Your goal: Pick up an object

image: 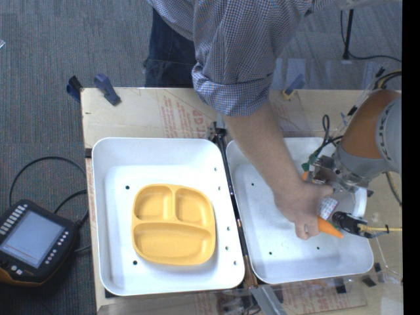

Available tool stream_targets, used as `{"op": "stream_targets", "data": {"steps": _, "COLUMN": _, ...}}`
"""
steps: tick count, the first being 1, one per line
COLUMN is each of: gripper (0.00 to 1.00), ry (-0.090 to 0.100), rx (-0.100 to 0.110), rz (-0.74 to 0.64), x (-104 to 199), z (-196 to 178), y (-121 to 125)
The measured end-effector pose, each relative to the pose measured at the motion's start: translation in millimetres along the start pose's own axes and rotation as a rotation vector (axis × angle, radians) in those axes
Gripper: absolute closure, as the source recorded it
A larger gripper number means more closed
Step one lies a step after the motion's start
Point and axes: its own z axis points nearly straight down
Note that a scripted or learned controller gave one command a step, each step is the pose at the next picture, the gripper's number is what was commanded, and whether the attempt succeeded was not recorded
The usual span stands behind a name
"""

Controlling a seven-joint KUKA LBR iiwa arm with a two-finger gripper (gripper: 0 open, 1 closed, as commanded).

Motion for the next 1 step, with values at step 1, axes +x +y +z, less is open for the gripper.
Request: {"op": "stream_targets", "data": {"steps": 1, "gripper": 1.0, "ry": -0.007, "rx": -0.005, "rz": -0.123, "x": 48.3, "z": -78.3, "y": 38.3}}
